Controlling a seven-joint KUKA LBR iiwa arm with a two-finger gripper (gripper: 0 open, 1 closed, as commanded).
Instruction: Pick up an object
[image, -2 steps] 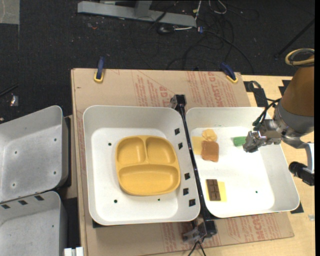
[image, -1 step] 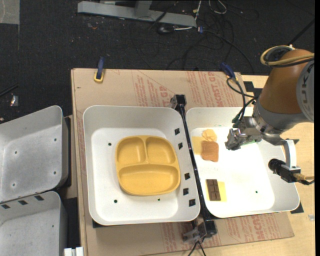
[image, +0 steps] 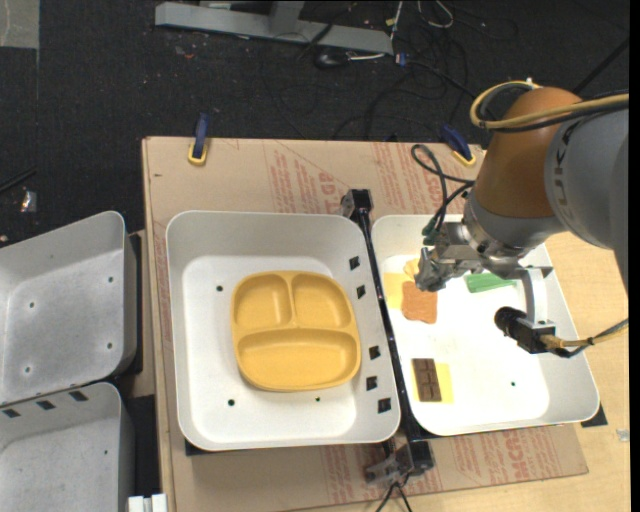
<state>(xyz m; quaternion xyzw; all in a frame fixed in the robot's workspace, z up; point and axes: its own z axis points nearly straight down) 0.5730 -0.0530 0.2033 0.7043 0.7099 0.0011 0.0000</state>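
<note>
In the right bin (image: 560, 395) lie an orange flat piece (image: 421, 305), a green flat piece (image: 490, 283) partly under the arm, a pale yellow piece (image: 398, 268) at the bin's left wall, and a brown bar on a yellow card (image: 428, 380). My gripper (image: 430, 273) hangs just above the top edge of the orange piece, pointing down and to the left. The wrist hides how its tips stand. A yellow divided plate (image: 296, 330) lies in the left bin (image: 190, 300).
A black divider with clips (image: 375, 320) runs between the two bins. A black cable fitting (image: 525, 330) hangs over the right bin's middle. White bin lids (image: 60, 300) lie to the left of the bench.
</note>
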